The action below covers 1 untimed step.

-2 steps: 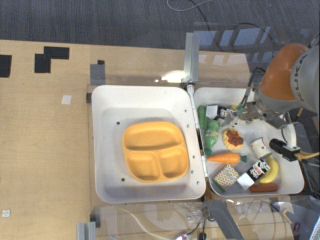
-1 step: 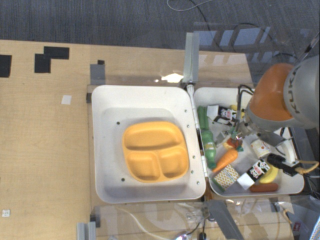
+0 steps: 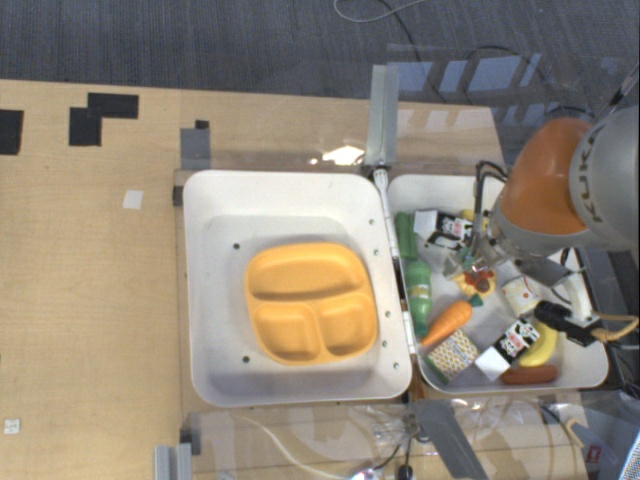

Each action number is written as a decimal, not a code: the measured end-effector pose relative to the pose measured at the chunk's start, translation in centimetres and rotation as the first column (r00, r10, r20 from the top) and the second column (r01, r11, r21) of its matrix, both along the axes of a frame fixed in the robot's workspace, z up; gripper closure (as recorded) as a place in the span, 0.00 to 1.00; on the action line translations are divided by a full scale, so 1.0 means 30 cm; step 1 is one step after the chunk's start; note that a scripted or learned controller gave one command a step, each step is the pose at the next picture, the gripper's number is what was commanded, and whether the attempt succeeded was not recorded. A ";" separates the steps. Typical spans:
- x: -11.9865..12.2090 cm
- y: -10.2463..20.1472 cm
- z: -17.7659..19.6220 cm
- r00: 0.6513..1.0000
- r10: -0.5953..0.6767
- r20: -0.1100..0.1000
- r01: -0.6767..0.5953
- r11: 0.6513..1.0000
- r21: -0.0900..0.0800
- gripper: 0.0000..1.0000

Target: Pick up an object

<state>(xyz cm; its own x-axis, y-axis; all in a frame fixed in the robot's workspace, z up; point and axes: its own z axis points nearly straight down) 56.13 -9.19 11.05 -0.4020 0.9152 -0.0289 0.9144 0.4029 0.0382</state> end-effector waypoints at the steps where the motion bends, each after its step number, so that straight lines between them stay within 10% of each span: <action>1: 0.096 0.193 0.343 0.998 -0.041 -0.039 0.041 0.999 0.012 1.00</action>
